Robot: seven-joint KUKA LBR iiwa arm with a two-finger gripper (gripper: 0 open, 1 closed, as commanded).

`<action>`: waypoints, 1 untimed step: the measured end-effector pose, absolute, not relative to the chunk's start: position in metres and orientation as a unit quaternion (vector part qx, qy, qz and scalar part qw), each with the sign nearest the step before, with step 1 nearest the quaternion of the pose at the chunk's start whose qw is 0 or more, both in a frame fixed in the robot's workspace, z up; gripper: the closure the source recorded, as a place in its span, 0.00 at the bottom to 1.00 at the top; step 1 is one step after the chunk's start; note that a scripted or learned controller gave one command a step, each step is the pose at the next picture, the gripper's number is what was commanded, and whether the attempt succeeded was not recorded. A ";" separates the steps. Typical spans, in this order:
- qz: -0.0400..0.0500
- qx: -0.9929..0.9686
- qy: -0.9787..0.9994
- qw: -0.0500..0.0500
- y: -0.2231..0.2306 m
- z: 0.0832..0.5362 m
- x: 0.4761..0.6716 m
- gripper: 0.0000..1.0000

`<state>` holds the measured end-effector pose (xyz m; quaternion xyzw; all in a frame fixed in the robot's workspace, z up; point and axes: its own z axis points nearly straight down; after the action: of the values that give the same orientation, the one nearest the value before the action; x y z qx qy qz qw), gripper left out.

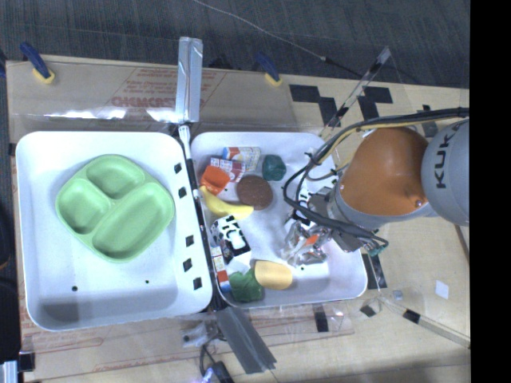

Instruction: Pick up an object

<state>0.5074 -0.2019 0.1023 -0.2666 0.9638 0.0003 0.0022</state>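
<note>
The arm reaches in from the right and its pincer [306, 244] is down inside the right bin [348, 282], low over the bin floor; whether it is open or closed cannot be told. Left of it lie a banana [224, 207], a brown disc [255, 191], a teal piece [274, 167] and a yellow lump [273, 274]. The left bin [40, 238] holds a green divided plate [115, 207]

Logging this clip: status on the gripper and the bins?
Gripper low in right white bin, grasp unclear. Nearest: yellow rounded object, brown round disc, yellow banana. Green three-compartment plate in left white bin.
</note>
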 end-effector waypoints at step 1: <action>0.000 -0.087 0.996 0.002 -0.163 0.137 0.547 1.00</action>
<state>0.5466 -0.1631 0.1370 -0.0866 0.9962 0.0005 0.0018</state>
